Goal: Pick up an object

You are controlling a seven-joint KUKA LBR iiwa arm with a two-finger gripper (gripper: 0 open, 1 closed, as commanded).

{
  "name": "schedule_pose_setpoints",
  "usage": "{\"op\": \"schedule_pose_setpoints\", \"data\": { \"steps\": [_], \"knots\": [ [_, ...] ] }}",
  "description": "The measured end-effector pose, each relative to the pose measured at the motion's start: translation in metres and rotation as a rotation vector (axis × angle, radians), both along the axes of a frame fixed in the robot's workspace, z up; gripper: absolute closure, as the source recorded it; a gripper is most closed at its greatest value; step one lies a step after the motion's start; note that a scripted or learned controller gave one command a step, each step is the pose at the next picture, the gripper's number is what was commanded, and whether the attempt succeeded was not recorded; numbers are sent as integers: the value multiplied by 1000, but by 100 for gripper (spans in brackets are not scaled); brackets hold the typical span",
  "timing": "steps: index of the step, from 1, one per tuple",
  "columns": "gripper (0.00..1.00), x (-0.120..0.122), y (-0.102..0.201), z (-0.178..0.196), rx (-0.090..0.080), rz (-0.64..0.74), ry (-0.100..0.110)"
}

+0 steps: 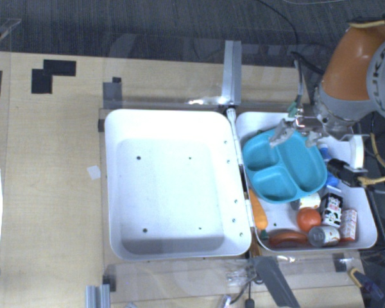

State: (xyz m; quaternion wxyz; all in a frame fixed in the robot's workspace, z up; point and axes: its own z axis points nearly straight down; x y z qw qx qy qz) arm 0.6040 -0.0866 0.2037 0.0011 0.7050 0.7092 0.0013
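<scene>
- The gripper (pixel 294 131) hovers at the far rim of the blue divided tray (pixel 285 167), which lies tilted in the right bin (pixel 366 233); I cannot tell its jaw state.
- Likely the approach step; next it must descend and clamp the tray's rim.
- Nearer than the tray crowd a red ball (pixel 308 219), an orange carrot (pixel 259 214) and a can (pixel 323 236), limiting room.

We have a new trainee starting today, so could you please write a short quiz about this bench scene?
1. True or false: the blue divided plate lies in the left bin.
2. Which does the tool hover over? A) the carrot B) the blue divided plate C) the tomato
3. Fill in: the small can lies near the right bin's ____ edge.

Key: 1 false; 2 B; 3 front.
</scene>
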Motion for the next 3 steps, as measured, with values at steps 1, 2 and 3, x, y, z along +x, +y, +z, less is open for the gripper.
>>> {"op": "schedule_pose_setpoints", "data": {
  "steps": [1, 2, 3],
  "knots": [
    [0, -34, -23, -78, 0, 27, -27],
    [0, -47, -2, -82, 2, -198, -32],
    [100, -41, -5, -62, -2, -200, -57]
  ]
}}
